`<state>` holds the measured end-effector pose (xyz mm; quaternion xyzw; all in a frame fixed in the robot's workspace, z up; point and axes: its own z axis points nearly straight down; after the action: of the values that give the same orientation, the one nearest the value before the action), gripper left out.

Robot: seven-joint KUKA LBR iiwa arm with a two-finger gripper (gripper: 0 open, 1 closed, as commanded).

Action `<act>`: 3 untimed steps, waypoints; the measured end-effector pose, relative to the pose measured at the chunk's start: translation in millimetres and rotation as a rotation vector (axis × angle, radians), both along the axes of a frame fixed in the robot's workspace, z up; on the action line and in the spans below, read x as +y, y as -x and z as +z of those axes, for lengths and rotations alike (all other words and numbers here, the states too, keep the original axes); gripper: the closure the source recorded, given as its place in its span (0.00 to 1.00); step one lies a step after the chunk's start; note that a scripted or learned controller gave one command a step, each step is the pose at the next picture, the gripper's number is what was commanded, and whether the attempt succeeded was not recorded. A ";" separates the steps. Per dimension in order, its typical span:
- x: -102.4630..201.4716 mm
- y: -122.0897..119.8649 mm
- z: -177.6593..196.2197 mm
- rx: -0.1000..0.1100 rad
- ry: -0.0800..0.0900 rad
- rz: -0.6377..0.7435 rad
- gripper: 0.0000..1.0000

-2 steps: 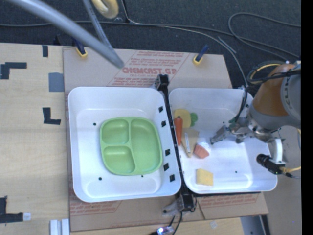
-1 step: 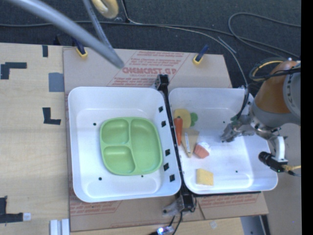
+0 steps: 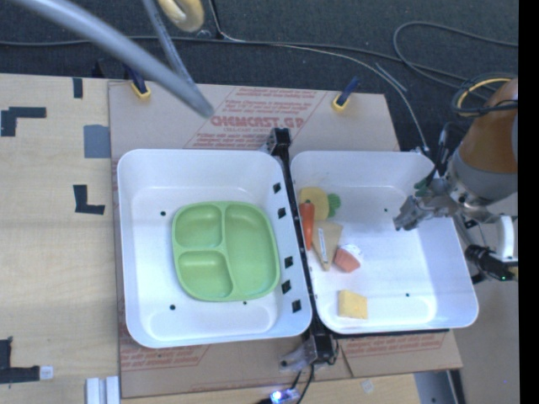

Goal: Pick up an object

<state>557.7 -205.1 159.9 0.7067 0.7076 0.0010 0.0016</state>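
My gripper hangs over the right side of the right bin, reaching in from the right under the orange-banded wrist. Toy food lies along that bin's left side: a yellow piece with a green bit, an orange carrot, a beige wedge, a salmon-coloured piece and a yellow cheese block. Nothing shows between the fingers. The gripper stands well to the right of all these pieces.
The left bin holds a green divided plate. A black divider clip strip runs between the bins. Cables cross the dark floor behind the bench.
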 end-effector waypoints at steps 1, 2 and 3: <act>2.9 -6.3 62.3 -0.002 0.001 0.001 1.00; 3.4 -7.0 94.4 0.002 0.000 0.000 1.00; 54.0 -23.2 79.8 0.005 -0.001 0.004 1.00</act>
<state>580.9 -151.1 239.8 0.7053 0.7089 -0.0004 -0.0006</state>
